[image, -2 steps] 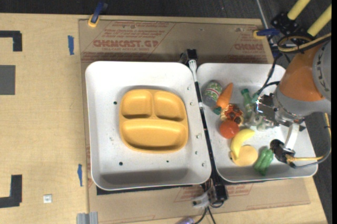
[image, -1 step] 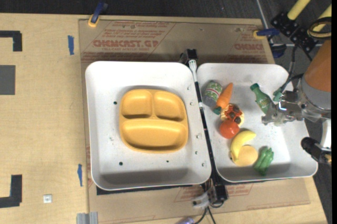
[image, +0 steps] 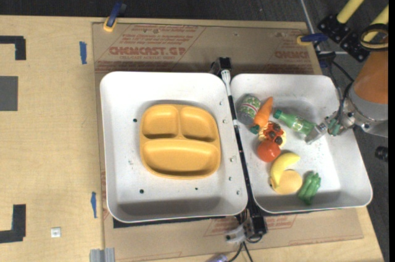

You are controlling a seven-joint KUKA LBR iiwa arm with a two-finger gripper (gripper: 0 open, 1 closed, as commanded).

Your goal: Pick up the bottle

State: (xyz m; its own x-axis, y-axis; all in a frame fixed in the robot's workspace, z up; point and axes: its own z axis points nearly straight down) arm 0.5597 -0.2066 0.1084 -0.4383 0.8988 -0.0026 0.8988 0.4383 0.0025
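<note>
The gripper sits low in the right bin, near its right wall. The grey arm comes in from the right, with its orange band just above. I cannot tell if the gripper is apart or together, because it is small and blurry here. Its tip is just beside the right end of the bottle, and I cannot tell if they touch. Nothing shows clearly inside the gripper.

The bottle is green and see-through. It lies on its side in the upper middle of the right bin, tilted down toward the right. Just left of it is an orange carrot and a round green can. Below the carrot is a red tomato with a small bunch of red and orange bits on top of it. Lower down is a yellow banana, a yellow lemon, and a green veggie beside the lemon.

The left bin holds a yellow tray with three parts. Both bins rest on a brown board on the desk.
</note>
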